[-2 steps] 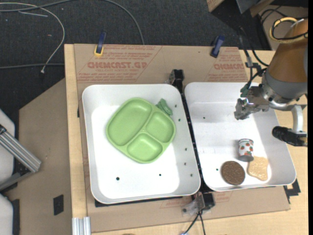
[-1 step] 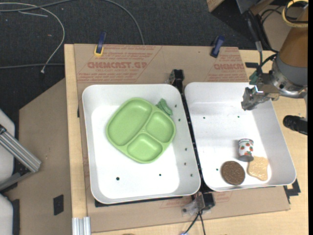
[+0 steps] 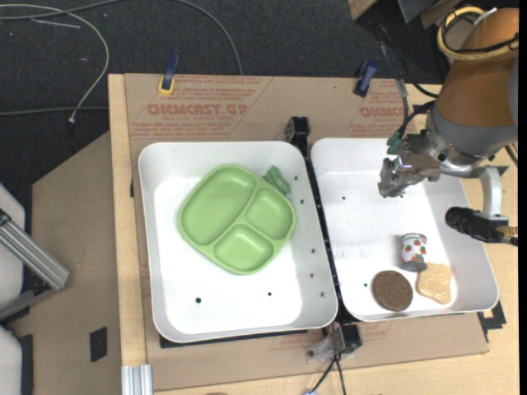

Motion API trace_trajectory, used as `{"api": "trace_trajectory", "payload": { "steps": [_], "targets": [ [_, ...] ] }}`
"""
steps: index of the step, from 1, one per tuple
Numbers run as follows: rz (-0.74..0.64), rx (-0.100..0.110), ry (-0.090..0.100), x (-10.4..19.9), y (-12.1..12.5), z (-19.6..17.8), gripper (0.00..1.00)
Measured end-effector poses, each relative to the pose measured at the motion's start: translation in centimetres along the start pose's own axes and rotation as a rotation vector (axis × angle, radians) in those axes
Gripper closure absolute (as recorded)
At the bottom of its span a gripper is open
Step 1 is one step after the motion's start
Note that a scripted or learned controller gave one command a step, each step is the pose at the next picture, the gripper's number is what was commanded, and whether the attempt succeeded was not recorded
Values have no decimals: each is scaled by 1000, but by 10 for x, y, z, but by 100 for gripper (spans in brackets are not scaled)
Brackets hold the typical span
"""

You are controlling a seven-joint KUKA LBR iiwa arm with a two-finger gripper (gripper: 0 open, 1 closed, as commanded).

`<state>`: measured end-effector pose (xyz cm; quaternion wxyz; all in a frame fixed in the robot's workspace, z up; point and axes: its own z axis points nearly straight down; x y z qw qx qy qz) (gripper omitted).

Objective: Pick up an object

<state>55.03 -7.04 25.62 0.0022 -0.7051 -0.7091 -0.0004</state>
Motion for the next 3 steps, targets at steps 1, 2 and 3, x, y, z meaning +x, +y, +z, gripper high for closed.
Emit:
{"api": "trace_trajectory", "payload": {
  "steps": [1, 2, 3],
  "targets": [
    [0, 0, -1, 54, 1, 6, 100],
    [0, 2, -1, 106, -3, 21, 100],
    [0, 1, -1, 159, -14, 20, 100]
  ]
}}
